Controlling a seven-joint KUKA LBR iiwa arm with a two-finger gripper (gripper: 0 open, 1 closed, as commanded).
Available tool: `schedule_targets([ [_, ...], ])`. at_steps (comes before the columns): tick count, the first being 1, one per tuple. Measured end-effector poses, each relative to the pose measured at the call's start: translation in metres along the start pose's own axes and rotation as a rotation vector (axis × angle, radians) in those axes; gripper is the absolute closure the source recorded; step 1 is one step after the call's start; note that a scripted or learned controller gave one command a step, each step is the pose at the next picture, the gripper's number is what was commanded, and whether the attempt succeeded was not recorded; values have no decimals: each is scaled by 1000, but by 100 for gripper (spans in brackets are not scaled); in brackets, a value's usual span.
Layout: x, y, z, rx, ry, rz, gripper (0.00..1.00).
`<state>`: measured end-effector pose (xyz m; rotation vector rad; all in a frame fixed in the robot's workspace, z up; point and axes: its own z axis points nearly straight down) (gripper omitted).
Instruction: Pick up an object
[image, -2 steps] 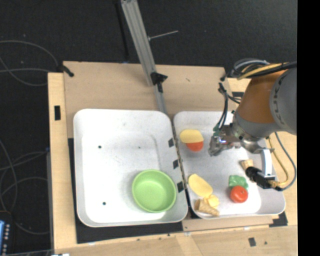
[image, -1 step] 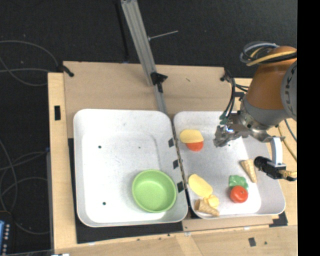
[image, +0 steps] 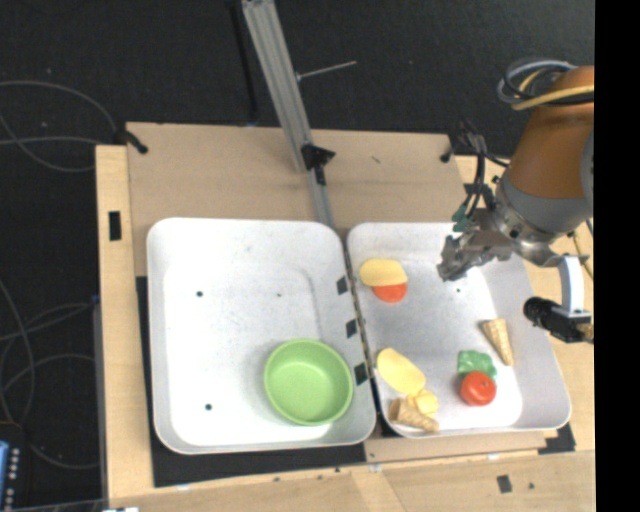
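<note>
The right bin holds several small toys. A yellow-and-orange piece lies near its left wall, and a yellow oval piece sits at the front left with a tan waffle-like piece beside it. A red tomato with a green top rests at the front right, and a tan cone lies close to the right wall. My gripper hangs over the back middle of this bin, right of the yellow-and-orange piece, with nothing seen in it.
The left bin contains a green bowl at its front right. A grey metal pole slants down from the top to the gap between the bins. The arm's orange band is at the right.
</note>
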<state>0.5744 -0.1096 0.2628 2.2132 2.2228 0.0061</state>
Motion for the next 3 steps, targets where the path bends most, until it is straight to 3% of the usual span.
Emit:
schedule_targets([
  [3, 161, 7, 0, 5, 2, -4, 100],
])
